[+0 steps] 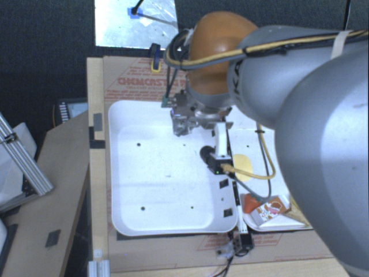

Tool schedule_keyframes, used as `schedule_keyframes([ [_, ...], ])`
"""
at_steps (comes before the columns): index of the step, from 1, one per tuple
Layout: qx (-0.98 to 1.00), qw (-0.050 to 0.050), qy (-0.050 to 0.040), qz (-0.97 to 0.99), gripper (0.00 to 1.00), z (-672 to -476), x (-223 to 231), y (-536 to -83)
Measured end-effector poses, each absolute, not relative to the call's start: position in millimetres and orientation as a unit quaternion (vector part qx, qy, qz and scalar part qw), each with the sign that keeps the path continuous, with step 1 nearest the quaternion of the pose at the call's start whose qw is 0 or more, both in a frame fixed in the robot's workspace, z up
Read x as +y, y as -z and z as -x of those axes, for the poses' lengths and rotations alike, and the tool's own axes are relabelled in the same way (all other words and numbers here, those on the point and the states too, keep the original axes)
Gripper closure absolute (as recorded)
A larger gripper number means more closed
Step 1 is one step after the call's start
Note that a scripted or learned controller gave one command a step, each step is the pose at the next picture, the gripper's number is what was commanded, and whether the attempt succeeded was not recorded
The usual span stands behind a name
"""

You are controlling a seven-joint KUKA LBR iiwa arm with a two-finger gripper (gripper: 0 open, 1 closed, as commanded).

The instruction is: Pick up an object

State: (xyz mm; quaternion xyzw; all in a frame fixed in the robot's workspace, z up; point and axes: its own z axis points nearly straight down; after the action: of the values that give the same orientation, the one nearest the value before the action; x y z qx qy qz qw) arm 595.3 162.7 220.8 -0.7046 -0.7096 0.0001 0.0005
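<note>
Hanging over the far right corner of the left bin, the gripper sits low above the white floor, just beside the wall shared with the right bin. From my screen I cannot tell whether it is clenched or released, and I see nothing caught in it. Above it comes the orange band and then the grey arm, which covers much of the right bin. A yellow cable runs along the arm, and another loop of it droops down over the right bin.

The things to pick lie in the right bin, well apart from the gripper: a yellow disc near the shared wall, an orange piece nearer the front, and touching that a packet printed in red and white, its writing too small for me to read. The left bin floor shows a few dark dots.

Both bins rest on cardboard on the counter. Red lettering on it starts with "CHEM"; the rest I cannot make out. A yellow clamp stands at its far edge, below a silver sheet marked with blue tape.
</note>
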Motion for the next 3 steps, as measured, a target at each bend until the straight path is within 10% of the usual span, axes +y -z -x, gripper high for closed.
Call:
schedule_keyframes([
  [1,-0.705,0.001,-0.0022,0.709,1.00,-541.2,83.4,-212.6],
  [2,-0.707,0.000,0.0004,0.707,0.00,-543.4,88.5,-213.3],
  [3,-0.711,0.000,0.0017,0.704,0.00,-587.8,152.4,-181.1],
])
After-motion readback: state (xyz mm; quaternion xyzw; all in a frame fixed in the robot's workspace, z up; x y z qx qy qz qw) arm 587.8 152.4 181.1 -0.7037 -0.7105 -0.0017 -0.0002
